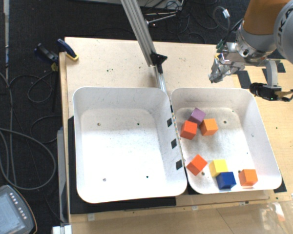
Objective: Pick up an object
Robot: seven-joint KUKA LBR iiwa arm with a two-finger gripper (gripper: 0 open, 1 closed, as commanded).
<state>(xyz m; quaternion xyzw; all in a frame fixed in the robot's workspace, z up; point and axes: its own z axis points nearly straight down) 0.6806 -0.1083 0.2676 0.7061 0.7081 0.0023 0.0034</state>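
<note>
Several small blocks lie in the right bin [256,112]. A purple block [198,115], an orange block [209,126] and a red-orange block [188,129] cluster near its back left. Toward the front sit another red-orange block [197,164], a yellow block [218,167], a blue block [226,180] and an orange block [248,177]. My gripper [218,75] hangs high above the bench just behind the right bin's back rim, with nothing seen between its fingers.
The left bin [83,130] stands beside the right one, the two touching at the middle. A slanted metal pole [139,26] runs from the top down to the bins' junction. A blue and yellow clamp [66,50] grips the bench's back left corner.
</note>
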